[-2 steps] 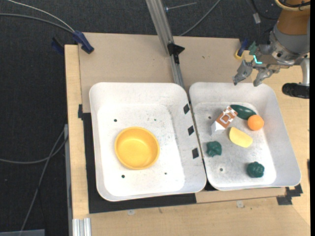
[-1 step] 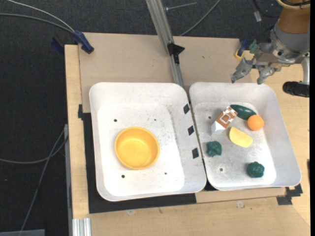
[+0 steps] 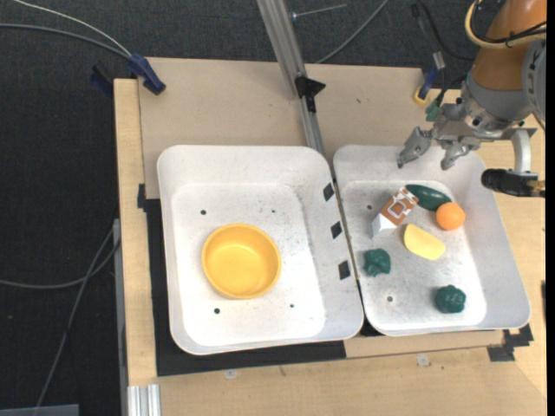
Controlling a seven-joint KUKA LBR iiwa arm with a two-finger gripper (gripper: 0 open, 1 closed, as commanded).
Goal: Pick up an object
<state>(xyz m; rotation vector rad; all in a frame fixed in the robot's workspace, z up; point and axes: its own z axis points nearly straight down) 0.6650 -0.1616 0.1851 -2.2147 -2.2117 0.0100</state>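
My gripper (image 3: 431,152) hangs over the far edge of the right bin (image 3: 494,310), its two fingers spread apart with nothing between them. Below it in that bin lie a dark green oblong piece (image 3: 426,195), an orange ball (image 3: 450,216), a small orange-and-white block (image 3: 397,210), a yellow wedge (image 3: 423,242) and two dark green lumps (image 3: 376,262) (image 3: 450,299). The nearest things to the fingers are the green oblong and the block, a short way toward the camera.
A yellow bowl (image 3: 241,260) sits in the left bin (image 3: 182,180). A slanted metal pole (image 3: 286,50) rises behind the seam between the bins. Black clips (image 3: 336,230) line that seam. Cables run across the dark floor at the far left.
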